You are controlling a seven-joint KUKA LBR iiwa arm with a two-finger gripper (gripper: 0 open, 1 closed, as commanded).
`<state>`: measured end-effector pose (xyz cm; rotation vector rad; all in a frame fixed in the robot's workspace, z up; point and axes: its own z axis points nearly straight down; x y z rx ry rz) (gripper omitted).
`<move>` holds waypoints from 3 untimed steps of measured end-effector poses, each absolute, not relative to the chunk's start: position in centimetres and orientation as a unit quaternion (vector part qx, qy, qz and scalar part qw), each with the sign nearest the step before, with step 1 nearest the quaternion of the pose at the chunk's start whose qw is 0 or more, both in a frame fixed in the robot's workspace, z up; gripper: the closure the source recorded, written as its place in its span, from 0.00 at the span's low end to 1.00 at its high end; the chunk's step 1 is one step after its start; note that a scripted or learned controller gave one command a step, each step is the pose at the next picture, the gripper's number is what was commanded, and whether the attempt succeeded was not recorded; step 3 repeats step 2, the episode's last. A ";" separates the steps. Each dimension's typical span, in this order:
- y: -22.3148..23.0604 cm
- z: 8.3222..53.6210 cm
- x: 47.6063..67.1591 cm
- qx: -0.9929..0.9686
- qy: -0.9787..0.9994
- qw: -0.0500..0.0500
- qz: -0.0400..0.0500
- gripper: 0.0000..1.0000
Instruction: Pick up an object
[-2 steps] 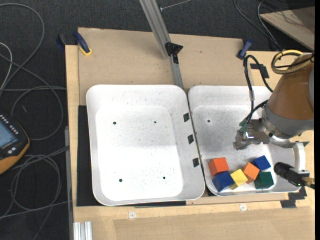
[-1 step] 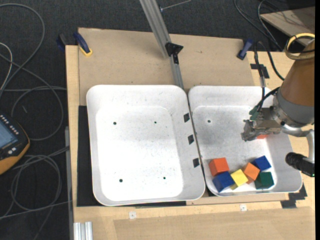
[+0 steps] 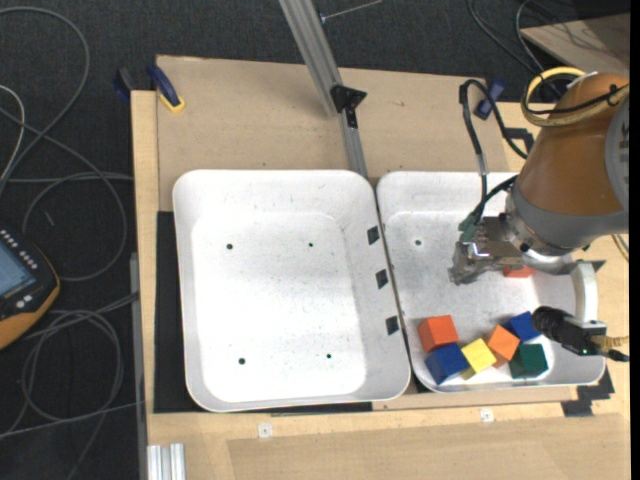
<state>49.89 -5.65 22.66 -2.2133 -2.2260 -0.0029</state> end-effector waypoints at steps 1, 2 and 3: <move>0.1 22.4 49.8 -0.704 -0.710 0.002 -0.001 1.00; 5.8 22.2 50.9 -0.704 -0.710 0.001 -0.001 1.00; 5.8 22.2 50.9 -0.704 -0.710 0.001 -0.001 1.00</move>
